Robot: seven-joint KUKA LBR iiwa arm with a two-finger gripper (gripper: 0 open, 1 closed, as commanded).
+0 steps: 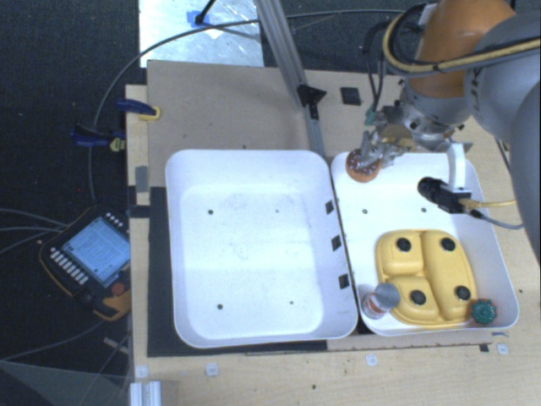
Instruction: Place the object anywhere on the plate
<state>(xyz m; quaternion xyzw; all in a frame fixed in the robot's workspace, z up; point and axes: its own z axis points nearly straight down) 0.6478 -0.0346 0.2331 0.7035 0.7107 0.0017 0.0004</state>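
Here I look down on a desk (228,100) with two white bins side by side. The left bin (249,244) is bare white. In the right bin (397,201), near its far left corner, sits a small round brownish object (363,172) — my end effector (372,152) is right over it, touching or nearly so, and I cannot tell whether the fingers are apart or together. The yellow plate (423,276), with dark spots on it, lies toward the near side of the same bin, well apart from the object. A small grey-capped item (382,298) sits at the plate's near left edge, a green one (483,312) at its near right corner.
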